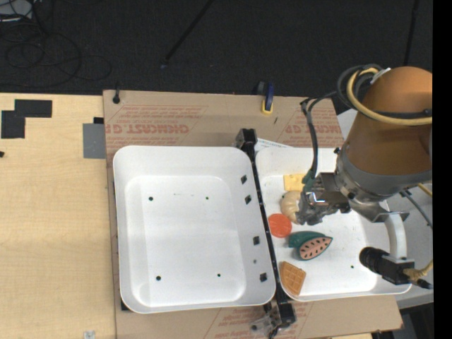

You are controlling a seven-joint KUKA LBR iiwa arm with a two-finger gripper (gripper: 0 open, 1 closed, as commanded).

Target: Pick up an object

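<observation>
My gripper (308, 207) is low in the right bin (339, 277), right beside a tan rounded object (289, 203) on its left. A pale yellow block (294, 181) lies just behind that. In front of the gripper lie an orange-red disc (280, 225) and a teal and orange watermelon-slice toy (310, 245). An orange waffle-like piece (292, 277) rests near the bin's front left corner. The arm's orange band and grey wrist hide the bin's right side.
The left bin (141, 189) sits next to the right one, parted by a black divider strip (258, 210). A blue and yellow clamp (267, 97) stands on the cardboard sheet behind the bins.
</observation>
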